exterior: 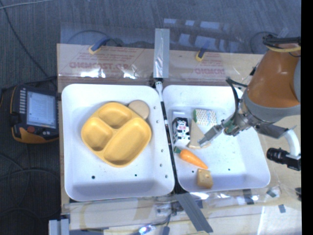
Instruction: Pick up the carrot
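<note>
The carrot [191,157] lies flat on the floor of the right bin [244,170], near that bin's left wall and toward its front. Its long axis runs at a slant: the green stub end points up-left toward the divider between the bins, and the orange body runs down-right, narrowing toward the tip. It is bright orange, smooth and short, with a small green cap.

Just past the tip, toward the front edge, sits a small tan block [205,179], close to the carrot; whether they touch cannot be told. Behind the carrot stands a black-and-white carton [181,129], and beside that a pale green-speckled packet [205,116].

The arm [276,82] reaches in from the right, and the gripper [204,140] hangs over the right bin, slanted down-left, its tip just above and behind the carrot, near a flat pale piece [195,143]. Nothing shows between the jaws, and whether they are spread or pressed together cannot be told.

The left bin [78,180] holds a yellow divided tray [116,133] with a tan disc [139,108] at its rear edge. Both bins rest on the tabletop [112,62].
</note>
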{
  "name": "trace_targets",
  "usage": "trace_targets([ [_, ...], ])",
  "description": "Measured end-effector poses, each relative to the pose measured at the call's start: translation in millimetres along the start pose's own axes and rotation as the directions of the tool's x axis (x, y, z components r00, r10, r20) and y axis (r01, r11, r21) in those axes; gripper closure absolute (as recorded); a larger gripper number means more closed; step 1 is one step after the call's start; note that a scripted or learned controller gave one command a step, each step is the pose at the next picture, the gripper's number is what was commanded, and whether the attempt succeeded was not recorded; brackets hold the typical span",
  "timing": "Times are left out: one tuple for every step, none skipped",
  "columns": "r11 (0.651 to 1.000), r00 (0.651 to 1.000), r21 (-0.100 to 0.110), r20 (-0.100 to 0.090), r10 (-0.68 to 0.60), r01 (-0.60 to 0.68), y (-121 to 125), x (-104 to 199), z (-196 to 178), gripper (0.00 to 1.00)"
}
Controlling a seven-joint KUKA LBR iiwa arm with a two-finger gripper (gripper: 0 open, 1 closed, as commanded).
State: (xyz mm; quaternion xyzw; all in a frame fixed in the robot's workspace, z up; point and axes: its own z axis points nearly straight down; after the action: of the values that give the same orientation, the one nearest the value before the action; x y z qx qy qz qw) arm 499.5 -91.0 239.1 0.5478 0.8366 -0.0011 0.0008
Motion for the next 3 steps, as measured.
trace_targets([
  [0.991, 0.991, 0.0, -0.005, -0.132, 0.132, 1.2, 42.3, 56.0, 0.0],
  [0.998, 0.998, 0.001, -0.004, 0.066, -0.066, -14.8, 6.2, 56.0, 0.0],
  [0.998, 0.998, 0.001, -0.004, 0.062, -0.062, 15.7, 75.2, 55.9, 0.0],
])
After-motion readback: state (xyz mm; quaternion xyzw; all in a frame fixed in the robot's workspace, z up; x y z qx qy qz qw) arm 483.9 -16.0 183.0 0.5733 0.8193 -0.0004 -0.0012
